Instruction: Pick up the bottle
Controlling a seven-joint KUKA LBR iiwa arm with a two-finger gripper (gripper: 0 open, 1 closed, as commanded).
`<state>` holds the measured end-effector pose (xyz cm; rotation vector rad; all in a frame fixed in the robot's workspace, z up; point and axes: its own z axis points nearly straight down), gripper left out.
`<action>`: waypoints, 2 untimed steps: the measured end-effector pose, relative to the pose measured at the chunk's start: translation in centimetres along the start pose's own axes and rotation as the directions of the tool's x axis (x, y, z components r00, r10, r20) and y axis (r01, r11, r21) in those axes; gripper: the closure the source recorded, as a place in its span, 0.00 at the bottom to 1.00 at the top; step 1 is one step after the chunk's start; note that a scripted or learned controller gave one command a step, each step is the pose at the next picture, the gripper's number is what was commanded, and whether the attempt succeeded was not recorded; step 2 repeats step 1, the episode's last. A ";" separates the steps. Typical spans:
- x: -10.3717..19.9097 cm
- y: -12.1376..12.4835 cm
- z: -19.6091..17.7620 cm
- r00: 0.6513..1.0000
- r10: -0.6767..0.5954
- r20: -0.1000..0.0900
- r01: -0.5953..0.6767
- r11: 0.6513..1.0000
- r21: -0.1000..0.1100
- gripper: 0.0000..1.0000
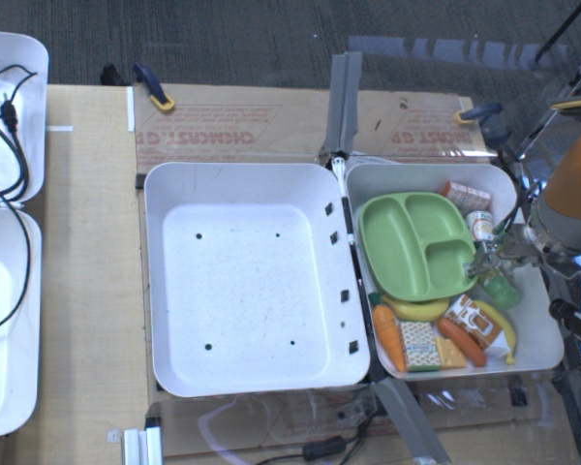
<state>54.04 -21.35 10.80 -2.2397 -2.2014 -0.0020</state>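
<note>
Desk: wooden top with cardboard under two white bins; left bin [242,279] bare, right bin [533,356] crowded.
Contents: green divided plate [416,245], banana [416,309], carrot [388,338], small packets.
Bottle: pale green bottle [500,289] lies at the plate's right edge, in the right bin's right half.
Jaws: gripper [492,260] low over the bin, touching or just above the bottle; spread of jaws cannot be told.
Relation: bottle sits directly below the jaws, slightly toward the near rim; long axis unclear.
Judgement: descent and closing appear outstanding; neighbouring can [480,225] crowds the approach.
</note>
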 end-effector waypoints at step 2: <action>5.7 5.3 -13.2 0.999 0.046 0.004 -0.046 0.999 0.009 1.00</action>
